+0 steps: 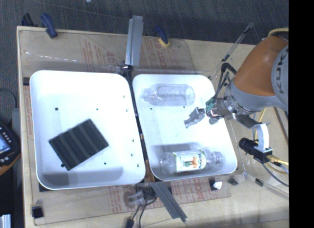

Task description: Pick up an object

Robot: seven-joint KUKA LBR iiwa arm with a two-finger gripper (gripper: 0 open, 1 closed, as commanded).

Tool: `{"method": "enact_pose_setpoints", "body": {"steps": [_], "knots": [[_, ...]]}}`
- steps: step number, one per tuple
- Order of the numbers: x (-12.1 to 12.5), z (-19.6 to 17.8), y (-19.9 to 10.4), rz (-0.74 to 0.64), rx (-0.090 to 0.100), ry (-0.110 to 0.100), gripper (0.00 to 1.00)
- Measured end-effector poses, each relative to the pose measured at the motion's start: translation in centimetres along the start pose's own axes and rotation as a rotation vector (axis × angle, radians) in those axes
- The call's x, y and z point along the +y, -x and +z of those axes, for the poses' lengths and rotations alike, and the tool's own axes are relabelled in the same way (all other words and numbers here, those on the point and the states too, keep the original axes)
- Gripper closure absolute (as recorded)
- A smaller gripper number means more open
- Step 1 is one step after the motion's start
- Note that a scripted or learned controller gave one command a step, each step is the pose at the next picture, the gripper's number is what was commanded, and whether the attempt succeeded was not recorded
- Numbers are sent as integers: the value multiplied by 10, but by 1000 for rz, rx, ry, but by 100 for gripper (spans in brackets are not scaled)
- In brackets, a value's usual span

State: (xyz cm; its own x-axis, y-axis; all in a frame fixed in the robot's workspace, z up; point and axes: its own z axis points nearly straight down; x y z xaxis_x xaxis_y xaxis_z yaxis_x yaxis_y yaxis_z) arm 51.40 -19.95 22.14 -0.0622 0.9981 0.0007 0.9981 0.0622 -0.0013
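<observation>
White right bin [223, 139]: labelled bottle [191, 161] lies crosswise, cap rightward; pincer [195, 117] state unclear.

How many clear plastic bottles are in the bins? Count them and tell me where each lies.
2, both in the right bin: an unlabelled bottle on its side near the far edge, and a labelled bottle on its side near the front edge.

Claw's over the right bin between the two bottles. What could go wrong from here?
1. The claw hangs over bare floor of the right bin, between the clear bottle and the labelled bottle; a straight descent likely closes on nothing.
2. Both bottles lie on their sides and look smooth, so they may roll or slip from a pinch.
3. The labelled bottle lies near the bin's near wall, leaving little finger room.
</observation>
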Motion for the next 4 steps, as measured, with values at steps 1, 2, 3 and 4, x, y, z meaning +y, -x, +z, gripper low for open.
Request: {"method": "enact_pose_setpoints", "body": {"steps": [1, 2, 3, 4], "knots": [[0, 0, 0, 0, 0, 0, 0], [-38, 17, 8, -29, 1, -4, 0], [31, 47, -57, -15, -1, -2, 0], [-15, 68, -48, -87, 1, -2, 0]]}}
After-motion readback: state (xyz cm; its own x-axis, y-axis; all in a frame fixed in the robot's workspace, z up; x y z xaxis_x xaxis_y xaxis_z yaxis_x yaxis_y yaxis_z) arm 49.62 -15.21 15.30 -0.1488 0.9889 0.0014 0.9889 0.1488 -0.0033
